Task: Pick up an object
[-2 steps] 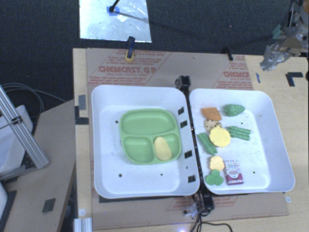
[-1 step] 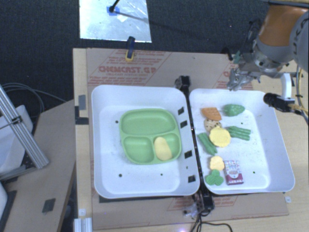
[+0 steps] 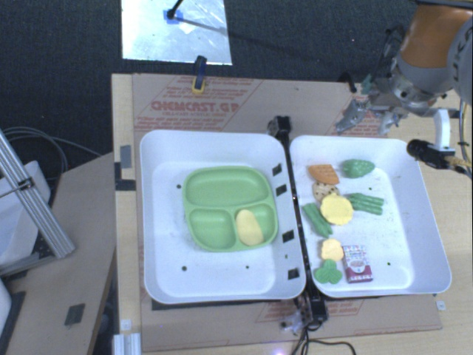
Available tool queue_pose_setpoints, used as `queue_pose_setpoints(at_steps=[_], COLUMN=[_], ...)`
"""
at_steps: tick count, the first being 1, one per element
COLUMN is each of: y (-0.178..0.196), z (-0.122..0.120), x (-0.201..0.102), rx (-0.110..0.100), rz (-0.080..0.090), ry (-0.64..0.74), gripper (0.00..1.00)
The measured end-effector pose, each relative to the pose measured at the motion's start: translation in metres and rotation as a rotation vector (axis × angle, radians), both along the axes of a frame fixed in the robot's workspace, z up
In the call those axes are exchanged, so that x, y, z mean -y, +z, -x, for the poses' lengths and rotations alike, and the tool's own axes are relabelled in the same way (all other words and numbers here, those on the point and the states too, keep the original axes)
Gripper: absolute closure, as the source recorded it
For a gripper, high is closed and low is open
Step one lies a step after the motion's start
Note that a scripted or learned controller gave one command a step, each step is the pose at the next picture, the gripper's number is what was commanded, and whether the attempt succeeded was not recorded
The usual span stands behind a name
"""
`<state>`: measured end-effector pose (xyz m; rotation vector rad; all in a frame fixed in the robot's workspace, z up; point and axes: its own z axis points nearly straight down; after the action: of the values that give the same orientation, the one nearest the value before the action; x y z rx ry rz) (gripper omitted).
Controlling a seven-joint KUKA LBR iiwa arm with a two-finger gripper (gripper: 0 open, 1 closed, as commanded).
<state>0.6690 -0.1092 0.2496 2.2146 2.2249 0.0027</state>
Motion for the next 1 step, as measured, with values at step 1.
queue_pose_setpoints(at_steps=[1], y=[0.0623], z=[0.0787], x=[0.0172], rx=[0.003], rz=[0.001], ry=[-0.006], gripper=[0.0])
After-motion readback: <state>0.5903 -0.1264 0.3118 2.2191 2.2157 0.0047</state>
